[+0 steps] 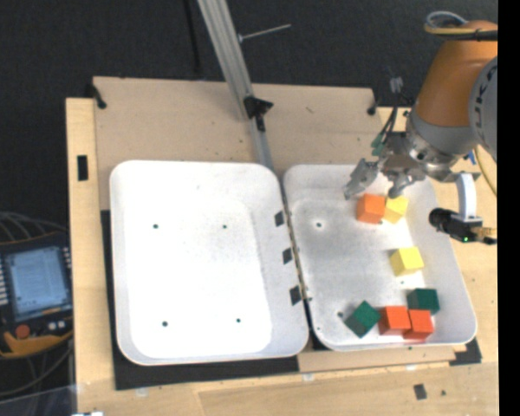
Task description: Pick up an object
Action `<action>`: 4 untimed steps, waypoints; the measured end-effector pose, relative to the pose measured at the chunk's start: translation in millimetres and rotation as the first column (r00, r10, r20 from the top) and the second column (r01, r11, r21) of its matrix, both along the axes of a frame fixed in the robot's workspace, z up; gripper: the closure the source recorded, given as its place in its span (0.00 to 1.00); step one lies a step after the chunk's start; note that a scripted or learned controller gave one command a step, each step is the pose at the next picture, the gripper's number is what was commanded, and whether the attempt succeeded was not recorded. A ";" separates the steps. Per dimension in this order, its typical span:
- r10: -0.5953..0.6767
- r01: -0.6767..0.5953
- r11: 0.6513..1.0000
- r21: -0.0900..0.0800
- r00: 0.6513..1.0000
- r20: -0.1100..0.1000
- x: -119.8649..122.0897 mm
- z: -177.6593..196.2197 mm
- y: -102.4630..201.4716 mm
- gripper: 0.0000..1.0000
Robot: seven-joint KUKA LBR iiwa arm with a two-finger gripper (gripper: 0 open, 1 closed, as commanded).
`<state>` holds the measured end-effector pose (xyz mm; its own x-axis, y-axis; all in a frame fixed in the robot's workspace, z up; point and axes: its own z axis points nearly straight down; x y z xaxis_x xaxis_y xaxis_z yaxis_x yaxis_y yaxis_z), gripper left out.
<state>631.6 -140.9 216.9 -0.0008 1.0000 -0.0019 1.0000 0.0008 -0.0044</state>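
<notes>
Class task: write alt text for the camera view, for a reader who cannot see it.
A grey and orange robot arm's gripper hovers over an orange block and a yellow block in the right white bin. More yellow, green and orange blocks lie nearer its front edge.

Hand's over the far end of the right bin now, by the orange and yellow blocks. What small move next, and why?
Probably a short straight descent onto the orange block. The hand hangs just above it at the far end of the right bin, with nothing seen between its fingers. The yellow block touches the orange one's side, so I would keep the drop centred on the orange one to avoid nudging both.
</notes>
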 end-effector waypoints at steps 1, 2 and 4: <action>-0.002 0.002 1.000 0.000 1.000 0.000 -9.4 -46.9 -2.9 0.00; -0.003 0.003 1.000 0.000 1.000 0.000 -17.8 -106.5 -1.2 0.00; -0.008 0.008 1.000 0.001 1.000 0.009 -14.6 -47.7 -4.3 1.00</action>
